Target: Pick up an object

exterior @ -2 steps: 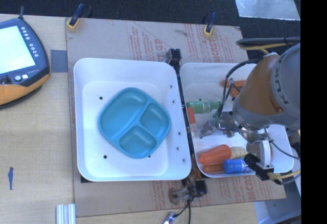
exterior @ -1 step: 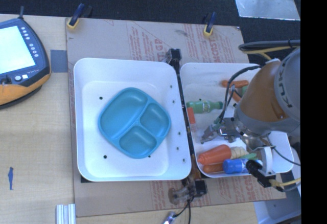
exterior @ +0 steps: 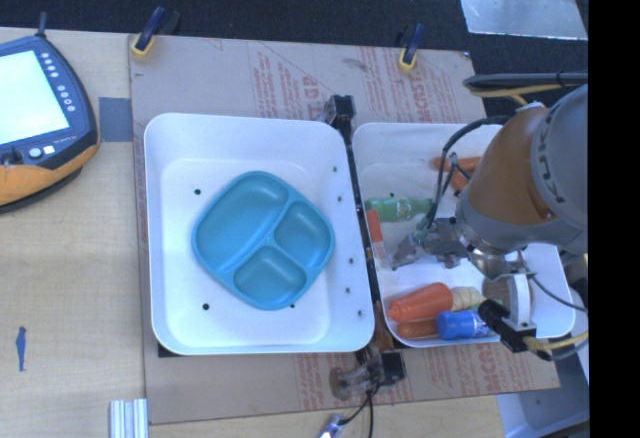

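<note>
While the arm [exterior: 520, 176] hangs low over the right bin [exterior: 400, 138] in the camera view, we see the gripper [exterior: 425, 248] down among the clutter near that bin's left wall, but its finger state is not readable from this slant, so we cannot tell whether anything is caught. Candidate objects sit tight together: a green item [exterior: 398, 210] just above the gripper, a slim orange-red piece [exterior: 373, 226] against the divider, an orange carrot-like object [exterior: 421, 303] and a blue object [exterior: 460, 325] in the near corner, touching or nearly so, plus an orange bit [exterior: 447, 164] half hidden behind the arm. Risks as we judge them: fingers landing between items and closing on nothing, or nudging the green item into the wall instead of straddling it. Rounded carrot shape looks prone to rolling or squirting out of a pinch. Proximity to the bin wall could block one finger. Cable [exterior: 455, 141] looping off the wrist could drag across objects on the lift. Left bin [exterior: 170, 141] holds a blue divided plate [exterior: 263, 239], well apart, not in play.
</note>
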`<action>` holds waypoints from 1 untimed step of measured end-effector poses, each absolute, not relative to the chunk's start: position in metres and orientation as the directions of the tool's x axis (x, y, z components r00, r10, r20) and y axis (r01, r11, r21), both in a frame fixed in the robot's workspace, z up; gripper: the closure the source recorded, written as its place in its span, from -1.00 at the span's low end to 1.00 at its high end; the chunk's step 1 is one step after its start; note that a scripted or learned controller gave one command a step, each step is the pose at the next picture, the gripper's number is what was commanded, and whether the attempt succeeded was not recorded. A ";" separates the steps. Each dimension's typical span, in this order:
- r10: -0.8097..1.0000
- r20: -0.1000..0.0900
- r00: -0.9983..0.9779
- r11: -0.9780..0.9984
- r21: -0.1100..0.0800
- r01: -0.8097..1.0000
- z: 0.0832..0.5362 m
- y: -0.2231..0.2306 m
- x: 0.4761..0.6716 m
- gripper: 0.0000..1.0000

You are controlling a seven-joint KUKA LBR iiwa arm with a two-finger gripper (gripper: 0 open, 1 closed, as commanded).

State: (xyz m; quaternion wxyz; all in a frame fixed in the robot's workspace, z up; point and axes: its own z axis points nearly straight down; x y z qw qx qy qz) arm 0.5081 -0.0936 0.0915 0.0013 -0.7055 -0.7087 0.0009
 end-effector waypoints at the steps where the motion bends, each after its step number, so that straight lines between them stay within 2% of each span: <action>1: 1.000 0.002 -0.003 0.003 -0.003 1.000 0.092 -0.094 0.546 -1.00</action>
